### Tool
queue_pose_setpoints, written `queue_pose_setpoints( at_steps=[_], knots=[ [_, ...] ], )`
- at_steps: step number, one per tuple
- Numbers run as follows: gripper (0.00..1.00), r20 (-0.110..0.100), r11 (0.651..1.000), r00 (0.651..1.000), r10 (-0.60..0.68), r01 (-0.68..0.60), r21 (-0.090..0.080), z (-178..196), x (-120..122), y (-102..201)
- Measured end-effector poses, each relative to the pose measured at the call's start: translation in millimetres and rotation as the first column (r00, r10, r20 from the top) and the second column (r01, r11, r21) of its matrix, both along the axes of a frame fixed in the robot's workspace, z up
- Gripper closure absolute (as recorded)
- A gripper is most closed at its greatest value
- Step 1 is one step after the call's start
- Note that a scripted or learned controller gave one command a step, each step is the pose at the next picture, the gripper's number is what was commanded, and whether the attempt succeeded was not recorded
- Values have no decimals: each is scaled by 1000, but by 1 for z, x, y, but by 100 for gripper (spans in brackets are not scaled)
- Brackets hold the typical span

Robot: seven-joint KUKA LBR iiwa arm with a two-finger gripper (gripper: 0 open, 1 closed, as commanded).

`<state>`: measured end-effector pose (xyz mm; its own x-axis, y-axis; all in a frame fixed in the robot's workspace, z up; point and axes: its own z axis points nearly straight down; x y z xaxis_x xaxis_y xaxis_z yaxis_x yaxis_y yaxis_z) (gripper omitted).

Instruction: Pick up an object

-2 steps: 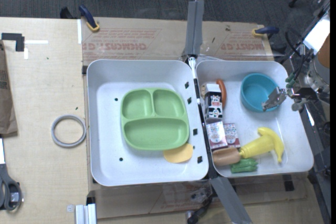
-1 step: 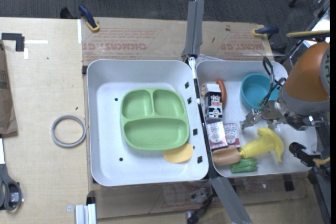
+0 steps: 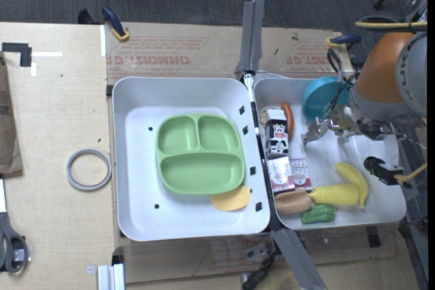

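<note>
Arm reaching from right over right bin, jaws spread open, empty, near teal bowl

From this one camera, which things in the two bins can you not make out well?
- Tool: small and partly blurred in the camera view; whether it grips anything cannot be told.
- Blue bowl: its right side is hidden by the arm.
- Yellow piece: partly tucked under the green divided plate.
- Small packets by the right bin's left wall: print too small to read.
- Hot dog: one end overlapped by the banana.
</note>
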<state>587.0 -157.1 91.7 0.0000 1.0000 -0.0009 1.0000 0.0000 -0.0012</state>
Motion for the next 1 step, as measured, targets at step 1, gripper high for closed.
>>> queue_pose_setpoints(
  at_steps=[1],
  knots=[
    [0, -37, 998, 997, 62, -61, 12, 1, 63, -37]
  ],
)
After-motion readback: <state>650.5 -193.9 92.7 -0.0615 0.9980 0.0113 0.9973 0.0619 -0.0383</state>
